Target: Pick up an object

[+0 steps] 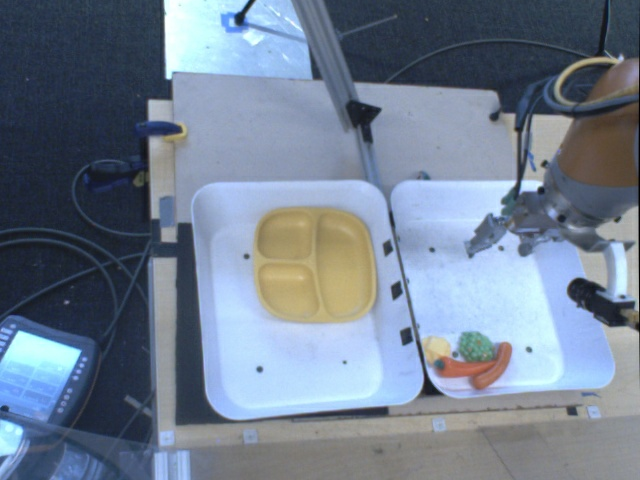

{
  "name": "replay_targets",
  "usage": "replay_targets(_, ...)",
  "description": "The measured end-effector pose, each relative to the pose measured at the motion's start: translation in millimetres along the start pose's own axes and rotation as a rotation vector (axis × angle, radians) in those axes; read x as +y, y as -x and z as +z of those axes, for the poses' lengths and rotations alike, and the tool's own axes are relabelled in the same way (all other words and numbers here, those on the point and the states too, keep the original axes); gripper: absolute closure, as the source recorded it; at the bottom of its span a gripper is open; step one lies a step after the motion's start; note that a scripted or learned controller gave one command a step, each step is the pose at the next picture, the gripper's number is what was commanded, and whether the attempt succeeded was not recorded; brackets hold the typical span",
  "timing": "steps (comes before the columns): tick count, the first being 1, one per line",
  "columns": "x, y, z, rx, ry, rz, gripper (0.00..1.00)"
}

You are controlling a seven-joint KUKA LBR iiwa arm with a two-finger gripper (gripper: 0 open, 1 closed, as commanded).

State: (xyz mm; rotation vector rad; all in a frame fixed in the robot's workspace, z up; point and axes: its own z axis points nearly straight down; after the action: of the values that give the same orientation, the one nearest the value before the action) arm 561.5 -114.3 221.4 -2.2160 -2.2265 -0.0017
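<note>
A pale bench [300, 128] stands on dark carpet and bears two shallow white bins side by side. In the right bin [560, 318] a small heap of toy food sits in the near left corner: a green broccoli [476, 346], a yellow piece [436, 347] to its left, an orange carrot [456, 367] in front, and a red sausage [494, 366] curving along the right. These pieces touch or overlap one another. The gripper [497, 232] hangs over the far part of the same bin, well apart from the food; its fingers [482, 238] stand apart with nothing between them. The left bin [230, 368] holds a yellow tray [313, 264] with three compartments. Cables [90, 258] and a handheld screen [40, 363] lie on the carpet at left.
</note>
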Motion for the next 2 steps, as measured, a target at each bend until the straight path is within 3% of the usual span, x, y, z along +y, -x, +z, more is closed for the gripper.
replay_targets(1, 0.1, -0.1, -0.2, 0.0, 0.001, 0.002, 0.0)
replay_targets(2, 4.2, 1.8, 61.5, 0.0, -0.005, 0.004, 0.0)
